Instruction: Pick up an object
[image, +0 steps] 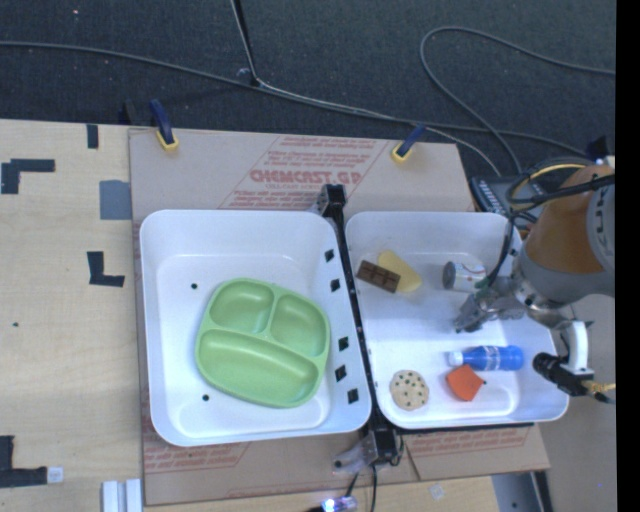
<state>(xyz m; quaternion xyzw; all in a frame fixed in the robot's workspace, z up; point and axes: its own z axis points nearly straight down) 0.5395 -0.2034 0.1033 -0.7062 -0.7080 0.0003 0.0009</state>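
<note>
The counter (60, 330) carries a brown cardboard sheet (300, 170) on which two white bins sit side by side. The left bin (165, 250) contains a green divided plate (264, 342), lying flat. The right bin (420, 225) contains several smaller items, well apart from one another: a blue and white bottle (487, 357) on its side, a yellow and brown block (389, 272) near the divider, an orange piece (464, 383) just below the bottle, a round speckled cookie (408, 389), and a small grey cylinder (459, 273). The end effector (478, 312) sits low inside the right bin, between cylinder and bottle; finger state cannot be told, and nothing is seen gripped.
</note>
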